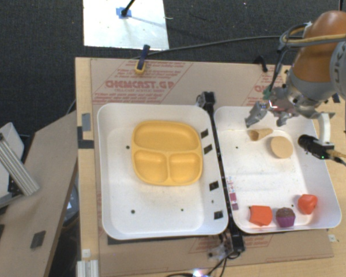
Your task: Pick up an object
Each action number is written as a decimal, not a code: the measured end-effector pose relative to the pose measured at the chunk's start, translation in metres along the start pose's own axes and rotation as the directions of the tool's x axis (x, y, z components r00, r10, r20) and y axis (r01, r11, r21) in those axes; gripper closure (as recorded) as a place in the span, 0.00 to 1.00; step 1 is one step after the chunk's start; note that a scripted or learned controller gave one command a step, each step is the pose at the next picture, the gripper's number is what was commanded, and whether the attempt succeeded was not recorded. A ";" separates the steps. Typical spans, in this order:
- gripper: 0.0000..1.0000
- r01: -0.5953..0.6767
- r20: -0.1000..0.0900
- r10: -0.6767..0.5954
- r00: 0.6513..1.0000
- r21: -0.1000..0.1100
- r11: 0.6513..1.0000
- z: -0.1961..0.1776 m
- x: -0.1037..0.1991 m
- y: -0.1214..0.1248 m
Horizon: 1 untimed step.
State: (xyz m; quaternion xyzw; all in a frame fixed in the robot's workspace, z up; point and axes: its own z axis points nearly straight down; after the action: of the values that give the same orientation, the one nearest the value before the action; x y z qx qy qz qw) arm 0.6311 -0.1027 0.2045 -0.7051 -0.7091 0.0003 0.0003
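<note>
The grey arm (326, 51) comes in from three o'clock, its orange band uppermost, the wrist bent down over the far edge of the right bin (317, 224). The claw (271, 118) hangs at that bin's twelve o'clock with its two fingers spread apart and nothing between them; one finger (255, 115) points down toward seven o'clock.

Just below the claw lies a small tan cone-shaped piece (258, 134), long axis running nine to three, narrow end toward three. Beside it at four o'clock sits a tan round disc (281, 147), flat. Along the bin's near edge stand an orange block (261, 215), a purple piece (285, 217) and a red-orange piece (307, 203) in a row. The left bin (118, 212) on the counter (161, 74) holds a yellow divided plate (166, 153).
</note>
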 end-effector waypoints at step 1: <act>0.00 -0.003 0.000 0.003 1.000 -0.001 1.000 0.041 -0.001 0.001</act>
State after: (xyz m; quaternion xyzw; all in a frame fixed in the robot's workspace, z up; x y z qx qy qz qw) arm 0.6326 -0.1039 0.1633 -0.7063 -0.7079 0.0002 -0.0001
